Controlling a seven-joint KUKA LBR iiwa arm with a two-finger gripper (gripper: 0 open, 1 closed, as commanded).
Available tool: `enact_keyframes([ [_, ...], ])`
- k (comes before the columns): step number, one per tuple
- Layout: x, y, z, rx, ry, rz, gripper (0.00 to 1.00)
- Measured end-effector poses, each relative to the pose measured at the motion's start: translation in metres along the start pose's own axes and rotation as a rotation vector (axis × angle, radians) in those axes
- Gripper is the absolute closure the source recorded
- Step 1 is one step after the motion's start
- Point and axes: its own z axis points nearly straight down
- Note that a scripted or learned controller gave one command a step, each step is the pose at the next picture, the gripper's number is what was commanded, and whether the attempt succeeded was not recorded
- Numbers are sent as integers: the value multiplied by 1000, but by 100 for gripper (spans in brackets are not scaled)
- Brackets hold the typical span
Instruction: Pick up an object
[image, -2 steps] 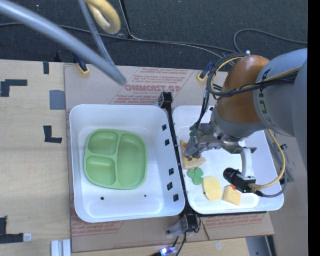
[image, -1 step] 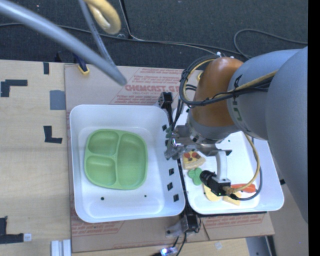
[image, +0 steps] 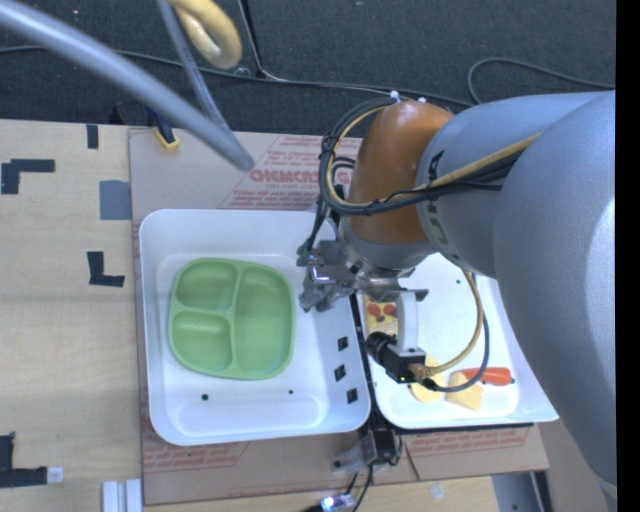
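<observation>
Speckled pale piece (image: 382, 316), dotted red and orange, lying in the right bin (image: 445, 310) close against its left wall, peeking out from beneath the wrist. Probably the intended pick, judging by the arm hanging directly over it. Grey arm (image: 540, 190) with orange band (image: 395, 170) reaching in from the right, arching over the seam between the two bins. Gripper (image: 345, 278) sitting low at that seam, largely masked by the wrist; not possible to tell how wide it is standing or whether anything is being held. Further right in the same bin, a yellow wedge (image: 464, 398) and an orange-and-red piece (image: 487, 378) lying just beside each other near the front wall, apart from the gripper. Green divided plate (image: 232, 318) resting flat in the left bin (image: 250, 410), covering most of its floor; likely too broad and flat for an easy grasp, leaving the small loose pieces as the simpler picks.
</observation>
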Motion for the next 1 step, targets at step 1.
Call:
enact_keyframes([
  [1,-3,0,0,1,-2,4,0],
])
